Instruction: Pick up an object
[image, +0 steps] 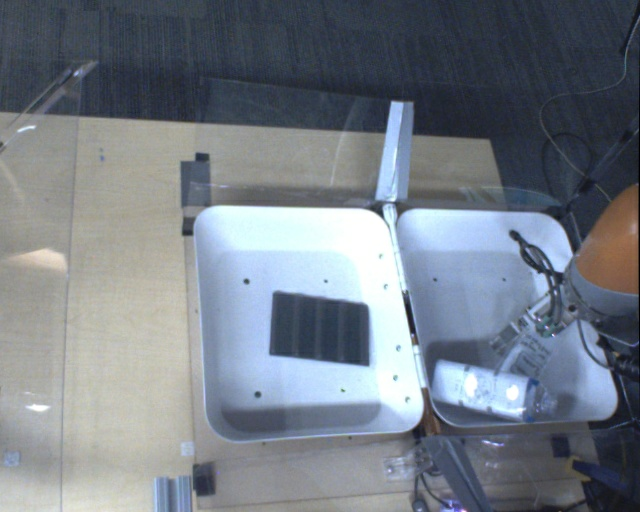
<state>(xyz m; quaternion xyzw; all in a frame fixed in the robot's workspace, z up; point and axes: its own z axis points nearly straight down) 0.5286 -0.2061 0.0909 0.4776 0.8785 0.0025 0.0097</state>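
Gripper (522, 345) down low in the right bin (470, 250), hanging off the grey arm (600, 290) with its orange band, reaching in from the right edge. Fingers too blurry and shiny to call, so can't tell whether spread wide, pinched narrow or clamped on anything. Clear plastic bottle (492, 390) lying on its side along that bin's near wall, just below the gripper and maybe touching it, hard to say; dark ribbed rectangular pad (320, 327) flat in the middle of the left bin (230, 250).
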